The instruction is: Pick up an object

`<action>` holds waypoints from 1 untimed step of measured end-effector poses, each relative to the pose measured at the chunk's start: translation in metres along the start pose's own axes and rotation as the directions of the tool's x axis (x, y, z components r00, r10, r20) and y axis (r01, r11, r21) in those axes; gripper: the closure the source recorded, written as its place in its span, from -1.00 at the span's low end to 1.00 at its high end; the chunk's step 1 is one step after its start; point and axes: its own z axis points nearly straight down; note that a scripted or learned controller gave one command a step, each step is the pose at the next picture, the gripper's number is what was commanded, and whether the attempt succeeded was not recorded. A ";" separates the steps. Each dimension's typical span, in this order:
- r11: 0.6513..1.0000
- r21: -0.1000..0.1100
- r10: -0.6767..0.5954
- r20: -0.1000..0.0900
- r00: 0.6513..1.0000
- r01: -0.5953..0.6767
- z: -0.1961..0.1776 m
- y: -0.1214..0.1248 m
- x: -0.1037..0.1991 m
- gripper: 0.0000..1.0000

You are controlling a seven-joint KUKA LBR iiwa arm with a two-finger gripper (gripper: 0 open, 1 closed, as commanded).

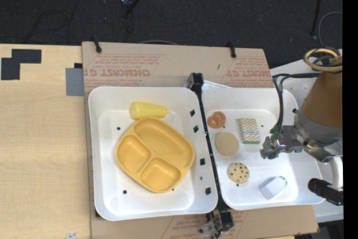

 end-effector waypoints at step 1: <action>1.000 0.001 0.000 0.000 1.000 0.000 -0.027 0.001 -0.001 1.00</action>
